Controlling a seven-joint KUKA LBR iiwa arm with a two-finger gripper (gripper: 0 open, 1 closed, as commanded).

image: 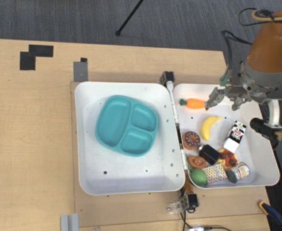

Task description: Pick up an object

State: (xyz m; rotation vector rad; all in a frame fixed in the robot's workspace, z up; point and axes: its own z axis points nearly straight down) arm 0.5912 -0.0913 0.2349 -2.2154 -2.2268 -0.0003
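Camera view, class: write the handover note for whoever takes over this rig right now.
Gripper: open, holding nothing, over the far end of the right bin, just right of the carrot.
Right bin also holds a banana, a donut, a green ball and a heap of small items near the front.
Left bin: a teal divided plate.
Done: nothing picked up yet.
Left: descend on one object, close, lift. The carrot and banana look closest.

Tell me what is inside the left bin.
The left bin holds one teal divided plate with three compartments, lying flat. Nothing sits on the plate. Whatever bin floor lies beneath the plate is covered, so I cannot see it.
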